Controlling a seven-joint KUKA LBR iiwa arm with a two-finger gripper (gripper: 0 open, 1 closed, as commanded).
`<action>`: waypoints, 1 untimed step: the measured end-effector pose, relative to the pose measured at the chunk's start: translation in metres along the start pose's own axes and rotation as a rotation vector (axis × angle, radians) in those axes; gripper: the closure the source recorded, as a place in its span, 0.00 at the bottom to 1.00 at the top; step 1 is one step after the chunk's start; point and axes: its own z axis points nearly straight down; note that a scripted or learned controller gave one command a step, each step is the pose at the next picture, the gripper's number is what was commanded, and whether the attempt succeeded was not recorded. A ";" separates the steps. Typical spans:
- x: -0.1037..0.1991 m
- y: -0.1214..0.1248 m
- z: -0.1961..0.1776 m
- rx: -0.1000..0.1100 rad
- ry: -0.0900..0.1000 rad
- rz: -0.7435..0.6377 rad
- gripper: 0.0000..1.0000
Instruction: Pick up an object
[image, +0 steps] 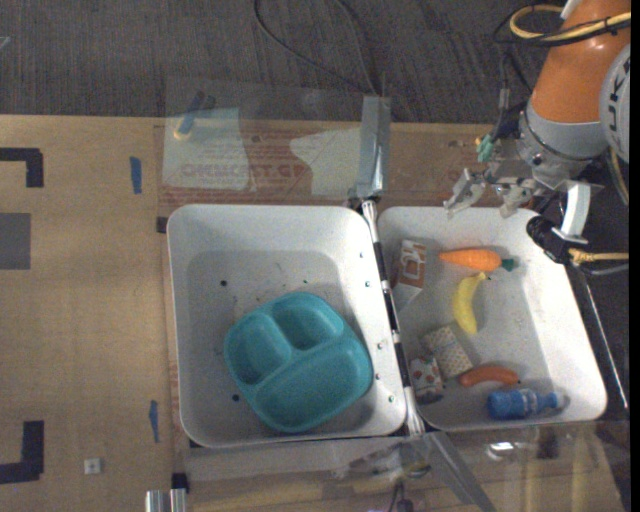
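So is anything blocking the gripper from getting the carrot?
Nothing visible does. The gripper is above the right white bin's far edge, and the orange toy carrot lies just below it with bare bin floor between.

The gripper (490, 192) hangs over the far rim of the right bin (585, 350) at one o'clock, fingers apart, nothing between them; below lie a carrot (470, 259), banana (467, 303) and blue bottle (520, 403); a teal tray (297, 360) fills the left bin (200, 250) at seven o'clock.
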 end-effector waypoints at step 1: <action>-0.056 -0.032 0.135 0.000 0.000 0.012 0.00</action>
